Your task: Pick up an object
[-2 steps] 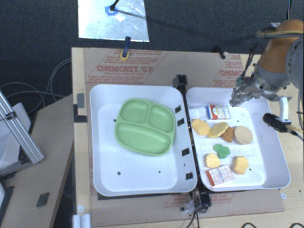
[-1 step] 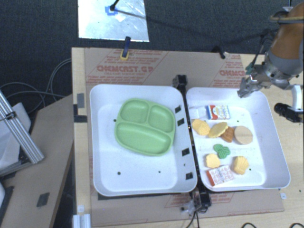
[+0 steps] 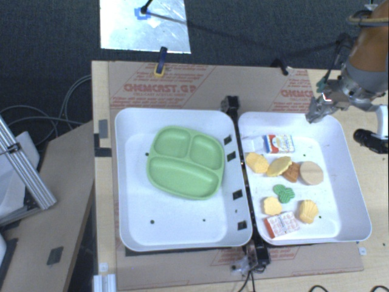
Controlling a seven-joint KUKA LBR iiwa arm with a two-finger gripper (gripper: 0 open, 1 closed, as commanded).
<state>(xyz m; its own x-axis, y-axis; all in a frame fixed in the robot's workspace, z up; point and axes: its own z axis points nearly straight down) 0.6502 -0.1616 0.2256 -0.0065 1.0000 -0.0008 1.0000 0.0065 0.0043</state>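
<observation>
gripper (image 3: pixel 317 111) over right bin's (image 3: pixel 351 163) far corner, its open-or-closed state can't be told

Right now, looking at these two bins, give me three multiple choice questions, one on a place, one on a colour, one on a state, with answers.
1. Where does the divided plate lie?
A. left bin
B. right bin
C. on the bench outside the bins

2. What colour is that plate?
A. red
B. green
C. blue

3. Where is the tool?
A. resting on the plate
B. over the right bin's far right corner
C. over the left bin

Answers: 1 A, it sits inside the left bin's walls. 2 B, it is pale green. 3 B, the tool hangs above that corner, away from the small food pieces.
</observation>
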